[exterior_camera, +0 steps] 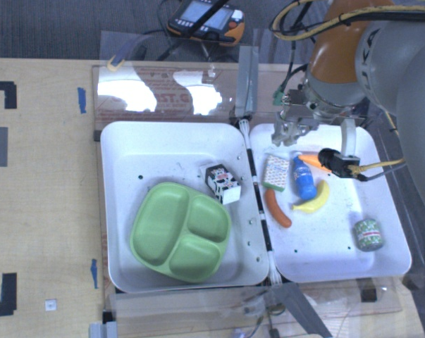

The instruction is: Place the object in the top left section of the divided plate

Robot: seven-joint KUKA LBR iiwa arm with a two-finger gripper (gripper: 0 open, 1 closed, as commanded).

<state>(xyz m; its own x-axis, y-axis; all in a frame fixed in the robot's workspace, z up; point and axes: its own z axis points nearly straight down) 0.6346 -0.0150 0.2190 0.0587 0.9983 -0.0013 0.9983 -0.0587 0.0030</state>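
Bins are sitting side by side on the surface [43, 210]. The left bin [127, 146] is holding a green divided plate [180, 231], lying toward the bin's near side, and its three sections are showing nothing inside them. Just beyond the plate's far right edge, a small black-and-white box [223, 182] is lying tilted, touching or nearly touching the plate's rim.

The right bin [388, 252] is holding several things. A speckled packet [275, 171] is lying near the divider between the bins, with an orange-red sausage [278, 208] just in front of it. A blue bottle [303, 177] is lying beside the packet, an orange carrot-like piece [313, 160] is sticking out behind the bottle, and a yellow banana [314, 198] is curving just beside the bottle's near end. A small green speckled can [368, 234] is resting well apart from these, toward the bin's right corner.

The arm [353, 41] is reaching in from the right, its orange band showing above the wrist. The claw [288, 136] is hanging over the far part of the right bin, just beyond the packet and bottle. Whether its fingers are apart or together cannot be told from this angle, and nothing is visibly caught between them. A handheld pendant [205, 16] is lying beyond the bins.
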